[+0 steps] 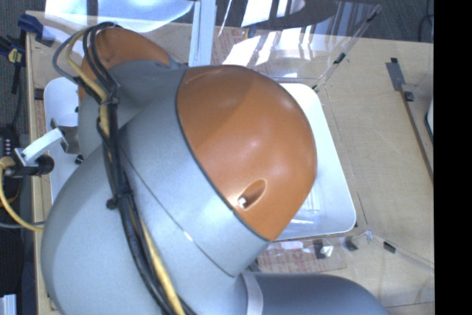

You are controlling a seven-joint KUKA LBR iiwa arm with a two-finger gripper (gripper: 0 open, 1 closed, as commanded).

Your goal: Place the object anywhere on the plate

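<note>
Arm (184,210) fills most of the camera view: grey casing, large orange dome (247,144) at centre, a second orange cap (125,48) at upper left; black and yellow cables (110,158) run down the left flank

Right-hand white bin (335,181) shows as a strip of floor and rim past the dome; clear acrylic walls (324,33) stand behind it, throwing bright reflections. A sliver of the left bin (59,103) shows at the left edge. Wooden bench (383,151) bare to the right

Gripper: hidden under the arm body, so jaw state cannot be told

Object and plate: hidden from the camera; position cannot be stated. Presumably they lie somewhere under the arm, in one of the bins — a guess only

Handling, as judgement without sight of the thing: nothing here tells its weight, stiffness or surface, nor where best to grip. A bin-sized item for a two-finger gripper is likely light; a hold across its narrowest stable width would be the safe default. White bin floor looks smooth, so a glancing touch could slide the thing
</note>
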